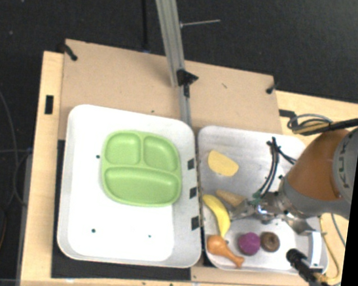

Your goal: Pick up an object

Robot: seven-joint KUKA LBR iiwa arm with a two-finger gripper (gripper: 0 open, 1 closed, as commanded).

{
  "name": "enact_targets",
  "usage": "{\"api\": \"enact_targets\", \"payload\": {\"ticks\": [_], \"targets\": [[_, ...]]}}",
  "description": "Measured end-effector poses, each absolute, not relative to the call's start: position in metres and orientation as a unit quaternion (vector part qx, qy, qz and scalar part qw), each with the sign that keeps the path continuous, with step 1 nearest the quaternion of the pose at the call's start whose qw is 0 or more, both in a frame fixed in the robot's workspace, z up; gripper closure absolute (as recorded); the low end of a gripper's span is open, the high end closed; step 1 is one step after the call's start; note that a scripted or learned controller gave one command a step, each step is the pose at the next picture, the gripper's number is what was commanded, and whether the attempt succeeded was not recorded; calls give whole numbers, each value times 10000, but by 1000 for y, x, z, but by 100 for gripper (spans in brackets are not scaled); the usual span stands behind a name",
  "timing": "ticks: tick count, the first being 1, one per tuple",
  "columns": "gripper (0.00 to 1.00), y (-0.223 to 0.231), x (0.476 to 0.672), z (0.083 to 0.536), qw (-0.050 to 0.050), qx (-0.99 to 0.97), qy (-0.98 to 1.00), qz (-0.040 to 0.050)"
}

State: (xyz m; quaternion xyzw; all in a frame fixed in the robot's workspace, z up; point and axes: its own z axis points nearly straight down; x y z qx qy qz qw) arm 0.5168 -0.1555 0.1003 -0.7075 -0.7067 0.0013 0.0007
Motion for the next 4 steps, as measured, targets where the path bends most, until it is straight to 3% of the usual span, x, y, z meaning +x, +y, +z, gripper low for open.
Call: {"api": "enact_targets", "payload": {"ticks": [1,3,4], "targets": [[100,-157,519,114,-21,-7099,-7043,-12],[100,-166,516,223,-36,-7062,-7080,-17],[100,-167,518,252,-29,-7060,-7083,-12]]}}
